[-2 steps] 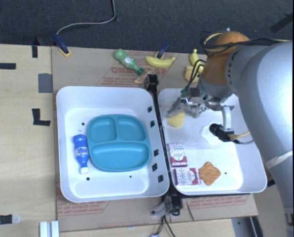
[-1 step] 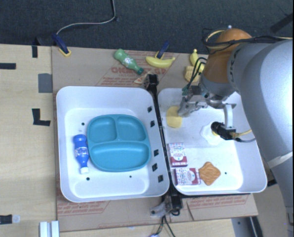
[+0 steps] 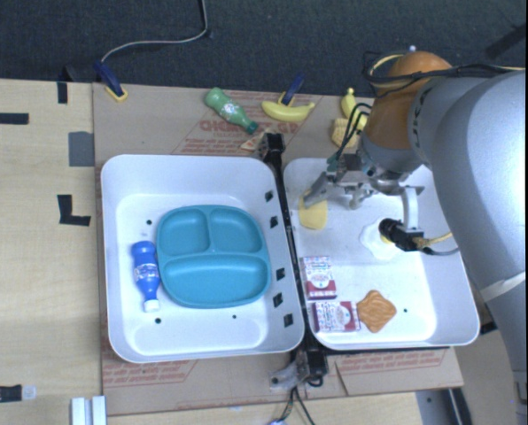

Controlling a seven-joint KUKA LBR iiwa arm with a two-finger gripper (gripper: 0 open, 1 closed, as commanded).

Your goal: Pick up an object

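Bottle (image 3: 145, 275) lies in the left bin (image 3: 122, 184), touching the left edge of a blue divided plate (image 3: 214, 256). Green bottle (image 3: 230, 110) and banana (image 3: 287, 110) sit on the bench behind the bins. Right bin (image 3: 446, 312) holds a yellow piece (image 3: 314, 214) at its upper left, two small cartons (image 3: 320, 278) and a brown cookie (image 3: 376, 311) toward the front. Gripper (image 3: 328, 186) hangs just above the yellow piece, fingers spread narrowly, nothing between them; the piece lies directly below and slightly left of the tips.

The arm (image 3: 477, 149) hides the right bin's (image 3: 441, 326) far corner.
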